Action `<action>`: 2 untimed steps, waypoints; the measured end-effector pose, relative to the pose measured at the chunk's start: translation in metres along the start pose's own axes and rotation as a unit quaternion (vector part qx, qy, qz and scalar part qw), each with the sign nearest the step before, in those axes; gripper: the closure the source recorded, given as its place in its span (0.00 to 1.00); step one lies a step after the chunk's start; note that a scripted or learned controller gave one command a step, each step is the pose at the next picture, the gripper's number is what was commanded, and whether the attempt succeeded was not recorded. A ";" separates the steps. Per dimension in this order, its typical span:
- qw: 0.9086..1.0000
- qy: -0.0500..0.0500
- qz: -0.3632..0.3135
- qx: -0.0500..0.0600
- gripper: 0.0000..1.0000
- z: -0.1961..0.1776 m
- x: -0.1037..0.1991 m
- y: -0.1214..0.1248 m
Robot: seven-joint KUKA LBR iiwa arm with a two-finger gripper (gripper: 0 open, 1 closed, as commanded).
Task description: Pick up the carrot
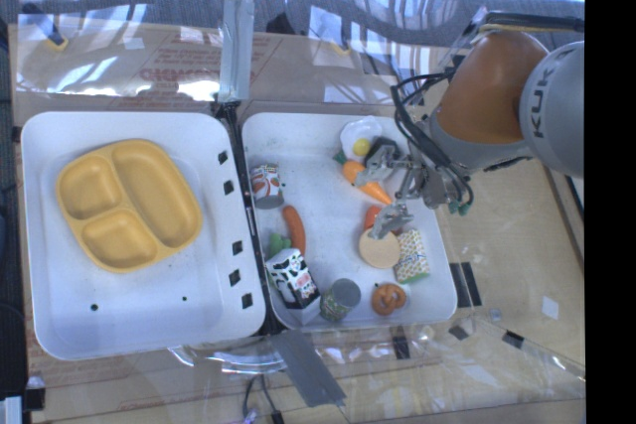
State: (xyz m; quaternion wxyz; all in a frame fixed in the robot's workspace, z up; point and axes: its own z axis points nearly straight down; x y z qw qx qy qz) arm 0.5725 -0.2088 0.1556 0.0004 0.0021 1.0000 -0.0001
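Observation:
The carrot, orange with a small green top, lies in the upper middle of the right bin, just below a fried egg. My gripper hangs low over the bin right beside the carrot, on its right, and its metal parts partly cover the carrot's tip. I cannot make out whether it touches the carrot.
Also in the right bin are a red sausage, a small can, a cow-patterned carton, a grey can, a tan disc, a snack packet and a pretzel. The left bin holds a yellow divided plate.

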 end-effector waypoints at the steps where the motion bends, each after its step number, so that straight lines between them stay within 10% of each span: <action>1: 1.000 0.000 0.029 0.000 0.00 0.064 -0.056 0.000; 2: 1.000 -0.004 0.026 0.002 1.00 0.049 -0.060 0.001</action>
